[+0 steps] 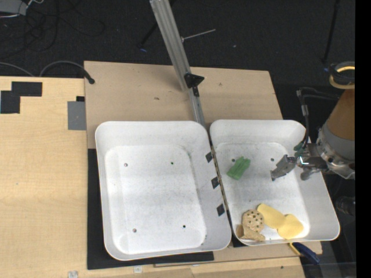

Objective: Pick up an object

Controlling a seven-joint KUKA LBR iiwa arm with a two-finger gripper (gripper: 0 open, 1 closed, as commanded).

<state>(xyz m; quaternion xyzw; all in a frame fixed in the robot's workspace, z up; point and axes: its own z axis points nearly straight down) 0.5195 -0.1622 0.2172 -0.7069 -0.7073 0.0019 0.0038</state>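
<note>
Two shallow white bins sit side by side on a tan bench, seen from above at a slant: a left bin [153,187] and a right bin [264,133], their inner walls touching along a seam that carries three small black clips. The right bin holds three loose things. One green block [238,168] lies tilted in the bin's upper left part, near the seam. One yellow object [280,220], soft-looking and lumpy, lies by the bin's near edge toward the right. One tan cookie-like piece with dark spots [252,222] lies just left of the yellow object, touching or nearly touching it; which of the two, the view does not settle. One grey arm with an orange band [343,116] reaches in from the right, and its gripper [283,168] hangs over the right bin's middle right area. Its dark fingers blur together at this size, so how far apart they stand cannot be told, and nothing can be seen between them. The green block lies to the gripper's left at about the same depth, apart from it with bare white floor between. The yellow object and the spotted piece lie nearer the camera than the gripper, well below it in the view. One grey metal rail [174,48] slants up from the seam across the bench.
</note>
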